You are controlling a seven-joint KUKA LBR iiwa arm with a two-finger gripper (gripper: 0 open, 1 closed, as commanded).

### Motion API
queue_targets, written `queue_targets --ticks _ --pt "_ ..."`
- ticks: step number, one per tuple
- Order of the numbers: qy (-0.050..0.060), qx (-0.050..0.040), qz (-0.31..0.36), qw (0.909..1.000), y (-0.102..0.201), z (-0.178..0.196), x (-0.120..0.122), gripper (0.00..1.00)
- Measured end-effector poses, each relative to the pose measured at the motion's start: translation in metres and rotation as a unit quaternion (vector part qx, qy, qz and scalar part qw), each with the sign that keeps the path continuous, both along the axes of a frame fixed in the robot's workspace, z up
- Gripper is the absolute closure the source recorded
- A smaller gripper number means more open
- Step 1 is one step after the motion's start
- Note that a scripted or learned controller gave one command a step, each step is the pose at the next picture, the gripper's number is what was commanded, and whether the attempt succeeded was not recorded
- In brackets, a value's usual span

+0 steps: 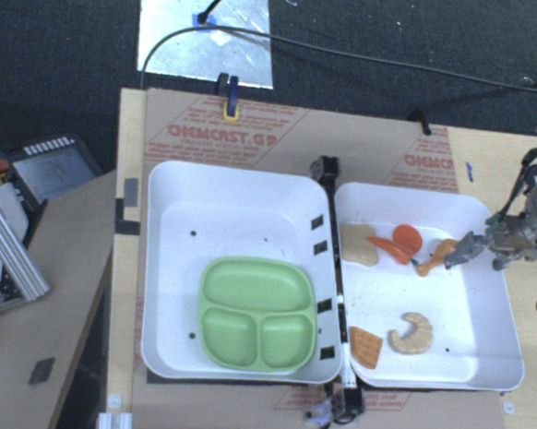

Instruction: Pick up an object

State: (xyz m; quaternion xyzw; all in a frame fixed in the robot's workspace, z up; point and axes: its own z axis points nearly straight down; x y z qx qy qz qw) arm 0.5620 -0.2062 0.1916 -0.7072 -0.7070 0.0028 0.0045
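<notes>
Camera view: the gripper (470,245) is seen over the right bin (493,365), near its right wall, reaching in from the right. Whether anything is gripped cannot be told; nothing is clearly seen in it. An orange carrot-like piece (439,254) lies just beside the tip. A red-orange piece (402,240) and a beige piece (360,245) are located to its left. A croissant (413,332) and a cracker (365,346) lie nearer the front. A green divided tray (257,312) is set in the left bin (169,247).
</notes>
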Motion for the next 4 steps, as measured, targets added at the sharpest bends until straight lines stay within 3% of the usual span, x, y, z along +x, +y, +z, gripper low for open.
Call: queue_targets --ticks 1,3,4 --pt "-0.006 -0.0014 0.002 1.0000 0.000 0.007 0.003 0.00" --pt "-0.004 -0.0009 0.001 1.0000 0.002 -0.108 0.002 0.00" --pt "-0.007 -0.0019 0.001 1.0000 0.001 -0.094 0.003 1.00"
